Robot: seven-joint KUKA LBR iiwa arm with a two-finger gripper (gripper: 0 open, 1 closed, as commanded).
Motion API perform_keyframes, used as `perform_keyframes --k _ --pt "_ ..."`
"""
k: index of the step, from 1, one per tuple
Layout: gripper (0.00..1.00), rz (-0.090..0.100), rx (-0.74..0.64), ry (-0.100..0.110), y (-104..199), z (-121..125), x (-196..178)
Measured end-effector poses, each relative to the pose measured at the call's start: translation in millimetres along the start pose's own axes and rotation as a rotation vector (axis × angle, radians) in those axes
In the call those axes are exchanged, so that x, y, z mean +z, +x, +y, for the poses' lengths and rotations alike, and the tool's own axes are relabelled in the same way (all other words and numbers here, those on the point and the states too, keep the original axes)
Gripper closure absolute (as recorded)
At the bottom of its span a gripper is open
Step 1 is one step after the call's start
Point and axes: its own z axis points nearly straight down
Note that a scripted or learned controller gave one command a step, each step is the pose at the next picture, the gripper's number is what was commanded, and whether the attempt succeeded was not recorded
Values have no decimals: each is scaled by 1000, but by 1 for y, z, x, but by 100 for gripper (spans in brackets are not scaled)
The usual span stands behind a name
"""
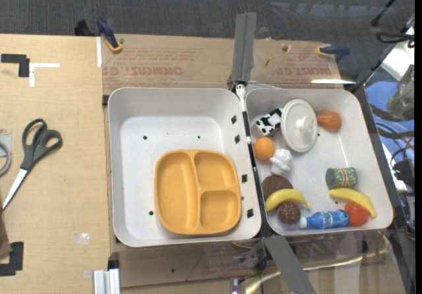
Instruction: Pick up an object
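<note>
I see the right bin (369, 154) crowded: white lidded pot (300, 125), orange ball (264, 147), two bananas (287, 198), green can (341, 176) on its side, blue bottle (326, 220) lying flat.

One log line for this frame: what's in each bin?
left bin: yellow divided tray | right bin: two bananas, orange ball, white lid, can, blue bottle | nothing lifted

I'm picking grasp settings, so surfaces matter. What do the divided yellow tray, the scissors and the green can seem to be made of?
Yellow tray: likely moulded plastic, smooth and matte, one even colour with rounded compartment edges. Scissors: dark handles that look like plastic and pale blades that look like metal. Green can: small, with a printed label; metal or toy plastic, too small to tell.
</note>
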Motion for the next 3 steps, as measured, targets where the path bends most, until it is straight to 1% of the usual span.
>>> perform_keyframes --k 1,2,3 --pt "100 0 126 0 -70 8 -45" --pt "100 0 212 0 -93 11 -66" --pt "100 -2 -348 -2 -92 11 -120"
